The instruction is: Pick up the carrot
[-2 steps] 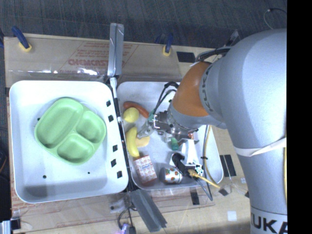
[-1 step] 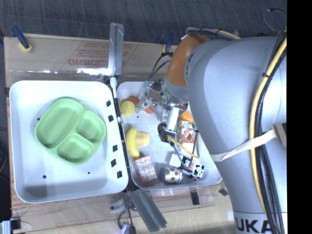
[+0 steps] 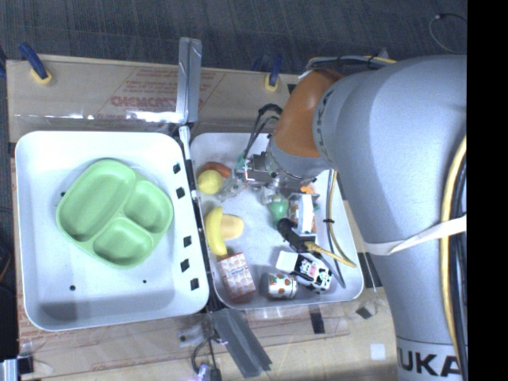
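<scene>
Robot arm (image 3: 381,149) reaches low into the right bin (image 3: 238,145), 1 of 2 white bins on the counter (image 3: 95,86).

The claw (image 3: 255,173) sits at the bin's upper middle; how far it is open cannot be told, nor whether it has hold of anything. The carrot (image 3: 216,168) lies at the bin's upper left, just left of the claw and above a lemon (image 3: 209,182). A banana (image 3: 215,230) lies below the lemon along the bin's left wall. A green divided plate (image 3: 116,211) lies in the left bin (image 3: 48,300).

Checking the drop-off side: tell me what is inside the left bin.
The left bin holds a green divided plate with three compartments, nothing visible in them. Whatever lies under the plate is covered.
</scene>
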Available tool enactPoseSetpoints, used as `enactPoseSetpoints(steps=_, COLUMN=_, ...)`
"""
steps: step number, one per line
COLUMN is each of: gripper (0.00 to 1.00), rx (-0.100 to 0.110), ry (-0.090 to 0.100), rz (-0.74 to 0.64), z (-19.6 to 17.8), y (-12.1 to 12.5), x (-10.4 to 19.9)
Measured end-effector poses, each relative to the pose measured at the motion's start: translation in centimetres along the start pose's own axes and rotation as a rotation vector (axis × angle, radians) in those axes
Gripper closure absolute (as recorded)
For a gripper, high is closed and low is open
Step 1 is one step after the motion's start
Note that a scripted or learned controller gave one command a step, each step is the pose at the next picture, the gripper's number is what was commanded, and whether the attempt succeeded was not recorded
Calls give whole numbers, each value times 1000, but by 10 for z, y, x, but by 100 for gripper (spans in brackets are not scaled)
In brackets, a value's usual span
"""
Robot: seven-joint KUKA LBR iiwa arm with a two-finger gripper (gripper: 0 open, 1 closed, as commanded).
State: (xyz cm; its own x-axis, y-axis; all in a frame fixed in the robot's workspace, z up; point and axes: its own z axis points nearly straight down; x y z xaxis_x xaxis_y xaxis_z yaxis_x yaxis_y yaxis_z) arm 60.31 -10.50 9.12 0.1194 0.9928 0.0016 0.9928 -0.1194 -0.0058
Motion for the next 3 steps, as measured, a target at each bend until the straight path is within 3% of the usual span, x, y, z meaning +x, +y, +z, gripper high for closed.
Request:
enactPoseSetpoints(steps=1, gripper=0, rx=-2, ry=0, rz=-18, z=-1, y=60, x=-46)
enactPoseSetpoints(steps=2, gripper=0, rx=-5, ry=2, rz=-25, z=-2, y=25, x=-95)
enactPoseSetpoints(steps=3, gripper=0, rx=-5, ry=0, rz=-69, z=-2, y=2, x=-99)
